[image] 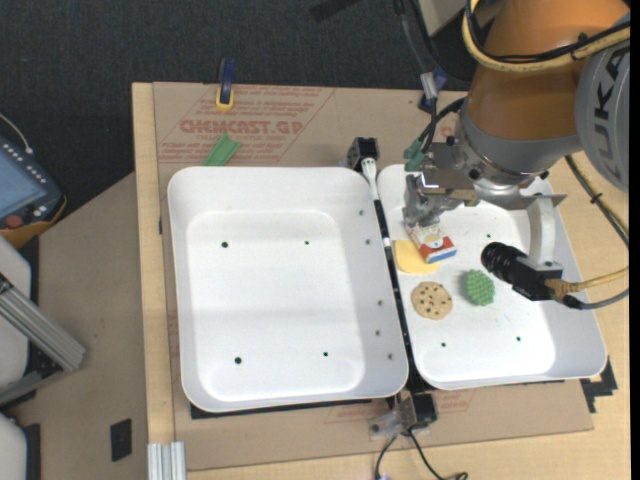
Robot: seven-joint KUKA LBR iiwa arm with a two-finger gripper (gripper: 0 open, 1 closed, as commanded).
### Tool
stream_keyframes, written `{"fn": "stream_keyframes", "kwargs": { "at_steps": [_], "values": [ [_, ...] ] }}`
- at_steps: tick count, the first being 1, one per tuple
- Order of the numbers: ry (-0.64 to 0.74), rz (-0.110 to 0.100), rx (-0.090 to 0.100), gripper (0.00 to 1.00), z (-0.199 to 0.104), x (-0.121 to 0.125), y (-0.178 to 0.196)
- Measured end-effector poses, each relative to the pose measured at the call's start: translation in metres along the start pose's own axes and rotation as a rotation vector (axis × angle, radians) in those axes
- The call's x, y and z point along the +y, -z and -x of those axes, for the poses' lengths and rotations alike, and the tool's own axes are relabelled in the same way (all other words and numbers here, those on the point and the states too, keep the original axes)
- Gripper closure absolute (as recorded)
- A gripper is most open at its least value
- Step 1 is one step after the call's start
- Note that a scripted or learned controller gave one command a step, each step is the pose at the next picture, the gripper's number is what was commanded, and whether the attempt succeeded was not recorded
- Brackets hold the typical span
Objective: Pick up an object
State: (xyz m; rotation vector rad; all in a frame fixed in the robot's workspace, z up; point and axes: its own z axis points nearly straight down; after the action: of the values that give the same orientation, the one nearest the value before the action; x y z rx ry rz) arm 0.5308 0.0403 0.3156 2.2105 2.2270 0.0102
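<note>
In the right bin (520,363), my gripper (427,226) reaches down at the bin's left side, just above a small red, white and blue item (438,252). That item lies against a flat yellow piece (408,258). A round tan cookie with dark chips (432,300) sits nearer the front. A green bumpy object (479,287) lies to the cookie's right. The gripper's tips hide part of the red and blue item, and whether they touch it is unclear.
The left bin (200,268) stands beside the right one, their rims meeting in the middle. Both rest on a cardboard sheet (290,118) with a green strip (222,150) and a blue clamp (226,83) at its back. The arm's orange band (540,38) looms over the back right.
</note>
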Motion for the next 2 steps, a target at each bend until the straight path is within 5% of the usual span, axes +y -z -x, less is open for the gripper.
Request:
{"fn": "stream_keyframes", "kwargs": {
  "at_steps": [1,2],
  "values": [
    [-0.002,-0.001,0.0,1.0,-0.031,-0.021,0.036],
    [-0.003,0.005,0.002,1.0,-0.053,-0.037,0.132]
  ]
}}
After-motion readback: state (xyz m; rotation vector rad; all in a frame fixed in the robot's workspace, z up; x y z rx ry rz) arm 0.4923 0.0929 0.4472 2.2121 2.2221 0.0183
